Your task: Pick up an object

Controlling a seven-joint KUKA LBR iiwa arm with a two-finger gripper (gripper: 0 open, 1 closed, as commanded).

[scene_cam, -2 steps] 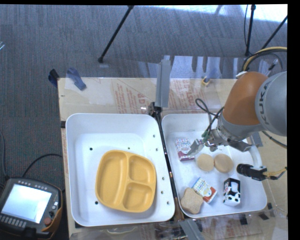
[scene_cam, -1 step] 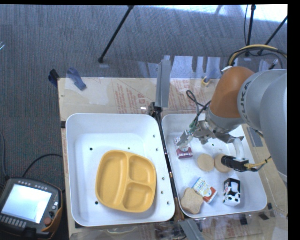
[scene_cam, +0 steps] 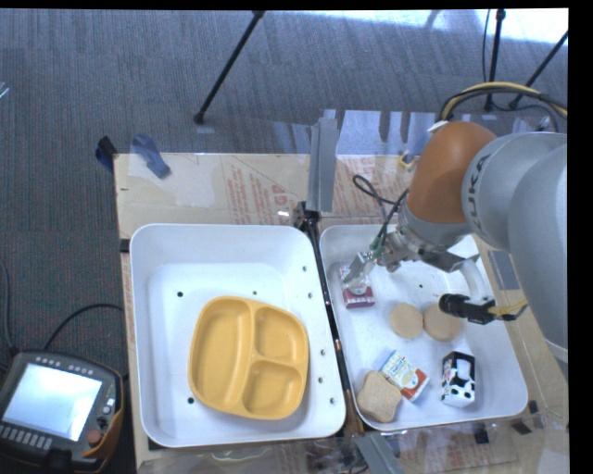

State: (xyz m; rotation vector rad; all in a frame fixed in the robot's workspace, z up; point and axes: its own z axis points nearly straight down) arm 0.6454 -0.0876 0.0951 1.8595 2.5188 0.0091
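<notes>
A small maroon-and-white packet (scene_cam: pixel 358 295) lies flat near the right bin's (scene_cam: pixel 505 356) left wall

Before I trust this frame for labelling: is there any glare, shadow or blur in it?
Camera view: sunlit patches on the carpet at the top; the yellow tray is sharp and evenly lit; the gripper and small packet under it look soft; faint shadows beside the cookies.

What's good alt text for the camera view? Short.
A grey robot arm with an orange band reaches from the right, its claw low over a small maroon packet in the right bin, which also holds two round cookies, a bread slice, a small carton and a cow-print carton. The left bin holds a yellow divided plate.
</notes>
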